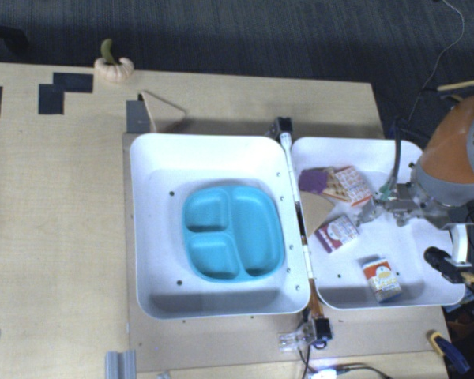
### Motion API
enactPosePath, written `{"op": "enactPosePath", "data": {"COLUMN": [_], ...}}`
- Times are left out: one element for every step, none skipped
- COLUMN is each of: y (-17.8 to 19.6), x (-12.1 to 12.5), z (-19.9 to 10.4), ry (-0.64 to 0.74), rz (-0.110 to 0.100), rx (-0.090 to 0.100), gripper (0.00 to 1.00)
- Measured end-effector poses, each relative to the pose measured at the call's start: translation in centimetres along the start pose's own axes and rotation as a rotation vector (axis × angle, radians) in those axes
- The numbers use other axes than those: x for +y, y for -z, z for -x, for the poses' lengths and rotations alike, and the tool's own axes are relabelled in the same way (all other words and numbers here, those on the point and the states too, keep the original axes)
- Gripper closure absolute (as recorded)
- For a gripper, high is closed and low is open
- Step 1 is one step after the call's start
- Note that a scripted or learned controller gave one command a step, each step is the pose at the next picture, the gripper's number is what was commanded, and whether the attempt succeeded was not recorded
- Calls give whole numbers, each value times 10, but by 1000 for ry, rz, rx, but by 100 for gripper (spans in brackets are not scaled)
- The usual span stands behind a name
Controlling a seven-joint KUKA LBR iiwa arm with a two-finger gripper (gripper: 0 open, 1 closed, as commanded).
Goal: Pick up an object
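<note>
My gripper (373, 209) sits low over the right bin (426, 287), reaching in from the right edge with the grey wrist and orange band behind it. I cannot tell from this angle how the hand is set, and I see nothing carried under it.

The things I could take all lie in that right bin. A small purple-and-white packet (337, 232) rests just left of the gripper tip, slightly nearer to me, and I judge it the likeliest target since the hand points at it. Farther back, a purple piece (314, 181) lies touching a red-patterned card (352, 185), overlapping enough that a clean grasp there looks awkward. A small red-and-white box (381, 279) lies alone toward the near wall, well apart from the rest, so it would be the easiest to isolate.

The left bin (154, 212) holds a blue divided tray (233, 231) lying flat in the middle, too broad for a pinch, I think.

I judge the pick not yet made.
</note>
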State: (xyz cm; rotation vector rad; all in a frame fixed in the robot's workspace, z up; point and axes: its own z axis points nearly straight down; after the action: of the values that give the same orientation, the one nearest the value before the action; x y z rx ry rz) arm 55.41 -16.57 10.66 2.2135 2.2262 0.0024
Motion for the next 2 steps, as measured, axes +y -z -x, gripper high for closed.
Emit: {"op": "enactPosePath", "data": {"y": [-19, -8], "x": [-65, -63], "z": [-19, -20], "ry": [-5, -2], "rz": [6, 12], "rx": [-2, -3], "gripper": [0, 100]}}
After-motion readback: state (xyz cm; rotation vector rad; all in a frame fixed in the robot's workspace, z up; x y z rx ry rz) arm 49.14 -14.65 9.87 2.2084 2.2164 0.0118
